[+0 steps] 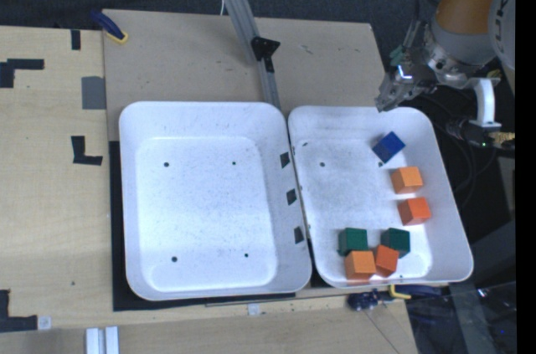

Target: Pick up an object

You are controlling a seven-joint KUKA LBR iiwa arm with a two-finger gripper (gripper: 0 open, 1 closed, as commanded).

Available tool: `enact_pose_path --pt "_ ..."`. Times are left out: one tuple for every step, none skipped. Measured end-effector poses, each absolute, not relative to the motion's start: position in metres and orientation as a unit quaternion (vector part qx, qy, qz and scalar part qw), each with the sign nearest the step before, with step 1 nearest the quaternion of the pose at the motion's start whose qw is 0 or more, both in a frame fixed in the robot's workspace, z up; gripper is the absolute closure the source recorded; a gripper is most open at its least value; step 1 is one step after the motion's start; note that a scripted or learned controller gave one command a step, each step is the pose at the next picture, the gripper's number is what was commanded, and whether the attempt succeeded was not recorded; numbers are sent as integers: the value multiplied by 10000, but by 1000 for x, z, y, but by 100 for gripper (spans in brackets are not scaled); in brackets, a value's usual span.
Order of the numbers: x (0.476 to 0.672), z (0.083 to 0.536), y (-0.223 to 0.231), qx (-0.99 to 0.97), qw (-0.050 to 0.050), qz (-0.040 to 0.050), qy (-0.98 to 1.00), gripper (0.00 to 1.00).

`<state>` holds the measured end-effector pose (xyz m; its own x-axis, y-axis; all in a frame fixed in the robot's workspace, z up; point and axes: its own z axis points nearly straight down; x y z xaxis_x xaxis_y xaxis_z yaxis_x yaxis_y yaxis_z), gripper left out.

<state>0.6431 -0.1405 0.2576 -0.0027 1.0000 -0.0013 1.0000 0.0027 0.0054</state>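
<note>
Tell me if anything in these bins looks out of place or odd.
Nothing stands out. The blue block, four orange blocks and two green blocks all lie inside the right bin, none spilled over its rim. The gripper hangs above that bin's far edge.

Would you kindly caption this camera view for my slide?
Tool poised over right bin's far edge, near blue cube; orange and green cubes beyond.

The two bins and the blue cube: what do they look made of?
Bins: likely thin molded plastic, white and smooth, with rounded corners, raised lips and dark speckling. Blue cube: matte, evenly coloured, sharp-edged; painted wood or foam, the view cannot settle which.
</note>
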Motion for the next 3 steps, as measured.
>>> enact_pose_path --pt "641 242 -86 7050 -12 -4 7092 100" --pt "632 229 -34 7050 -16 -6 7092 100" --pt "616 230 24 7045 -16 -3 7097 100"
